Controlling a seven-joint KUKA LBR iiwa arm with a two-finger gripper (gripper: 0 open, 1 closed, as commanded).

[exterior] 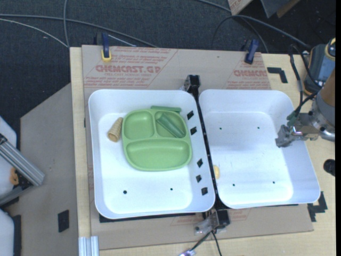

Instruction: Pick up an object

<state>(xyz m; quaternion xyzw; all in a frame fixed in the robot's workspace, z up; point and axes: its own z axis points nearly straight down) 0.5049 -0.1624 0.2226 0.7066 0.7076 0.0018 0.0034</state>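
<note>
A light green divided plate [156, 141] lies in the left bin [106, 191], with a darker green piece [170, 122] resting in its upper right compartment. A tan ice-cream cone [114, 129] lies just left of the plate on the bin floor. A small yellow bit [216, 171] sits at the left wall of the right bin [256, 191]. My gripper [284, 138] hangs over the right edge of the right bin, far from the plate and cone. Nothing shows between its fingers.
A black divider with clips [200, 143] runs between the two bins. The bins rest on a brown board [160, 63] held by blue clamps [105, 44] at the back. Cables cross the dark floor behind.
</note>
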